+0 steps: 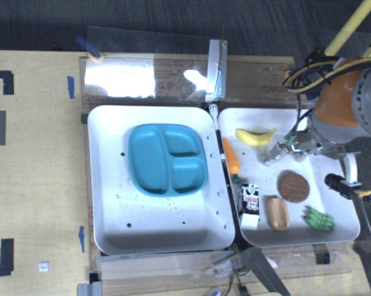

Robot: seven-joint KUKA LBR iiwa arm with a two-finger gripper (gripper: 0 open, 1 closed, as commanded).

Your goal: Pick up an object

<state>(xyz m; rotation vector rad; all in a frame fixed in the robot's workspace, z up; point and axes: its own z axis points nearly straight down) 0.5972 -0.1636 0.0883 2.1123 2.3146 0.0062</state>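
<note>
The right bin (345,227) holds several toy foods. A yellow banana (255,137) lies at its back left and an orange carrot (232,156) lies along its left wall. A small milk carton (250,203) with a cow print, a tan bread roll (277,213), a brown round patty (293,186) and a green leafy piece (318,219) sit nearer the front. My gripper (273,155) hangs low over the bin floor, just below and right of the banana and above the patty. Nothing shows in its grasp.
The left bin (105,214) bears a blue divided plate (168,158). A metal divider (216,73) rises behind the seam between the bins. The arm's orange band (337,103) and cables (308,76) cover the right bin's back right corner.
</note>
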